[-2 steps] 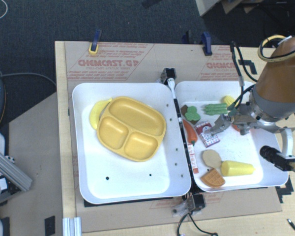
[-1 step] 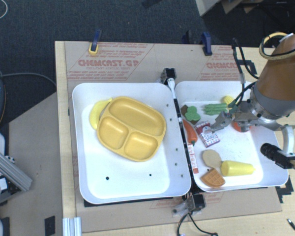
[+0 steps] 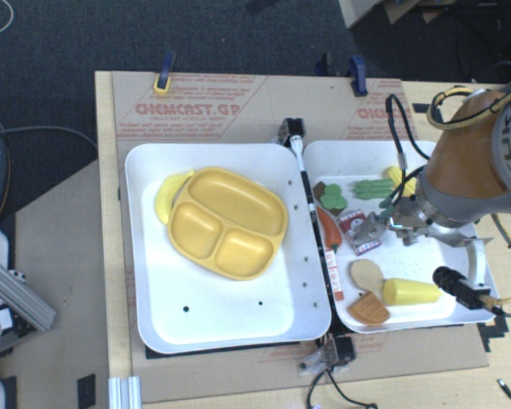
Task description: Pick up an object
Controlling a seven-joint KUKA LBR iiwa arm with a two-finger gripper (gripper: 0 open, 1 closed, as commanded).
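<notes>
The right bin [image 3: 358, 149] holds several small things. A red and white packet [image 3: 358, 227] lies near its middle, with an orange carrot-like piece [image 3: 327, 226] along the left wall. Toward the back are a dark green piece [image 3: 330, 197] and a light green piece [image 3: 373, 188]. A tan oval [image 3: 366, 273], a brown cookie [image 3: 369, 310] and a yellow cylinder [image 3: 409, 292] lie at the front. My gripper [image 3: 390, 222] is low in this bin, just right of the packet and close to touching it. Nothing shows as lifted.
The left bin [image 3: 153, 313] holds a yellow divided plate [image 3: 226, 220], with a yellow piece [image 3: 164, 198] sticking out from under its left edge. The arm's orange band [image 3: 460, 156] hangs over the right bin's right side. A small yellow thing [image 3: 395, 175] sits behind the gripper.
</notes>
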